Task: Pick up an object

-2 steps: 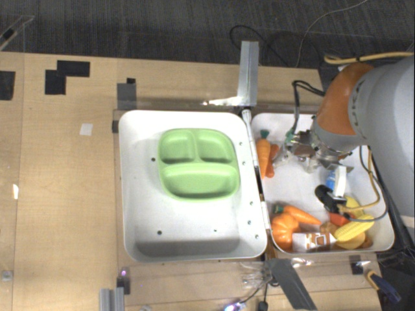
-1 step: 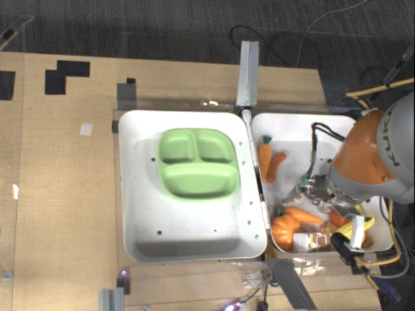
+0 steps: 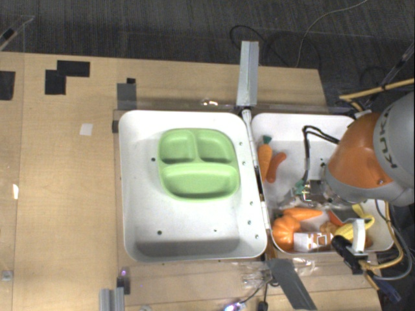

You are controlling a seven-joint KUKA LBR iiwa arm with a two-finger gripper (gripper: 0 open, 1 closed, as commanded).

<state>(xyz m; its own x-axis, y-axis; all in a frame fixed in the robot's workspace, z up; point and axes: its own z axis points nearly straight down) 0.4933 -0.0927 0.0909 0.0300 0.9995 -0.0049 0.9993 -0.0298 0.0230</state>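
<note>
- The arm (image 3: 369, 157) is reaching in from the right and hanging over the right bin (image 3: 285, 125), its orange band covering much of the bin's right half.
- The gripper (image 3: 311, 193) is sitting low in the bin under the wrist; its opening cannot be determined, since the wrist is hiding it.
- A black cable (image 3: 310, 149) is looping along the arm's left side.
- Just below the gripper, a cluster of toys is lying at the bin's near end: an orange pumpkin (image 3: 283, 232), a white pack (image 3: 310, 241) and what is possibly a banana (image 3: 360, 229), touching one another.
- A carrot (image 3: 266, 161) and a red sausage (image 3: 277, 165) are lying side by side near the bin's left wall, apart from the gripper.
- The left bin (image 3: 139, 219) is holding a green tray (image 3: 198, 162) with three compartments, lying flat.
</note>
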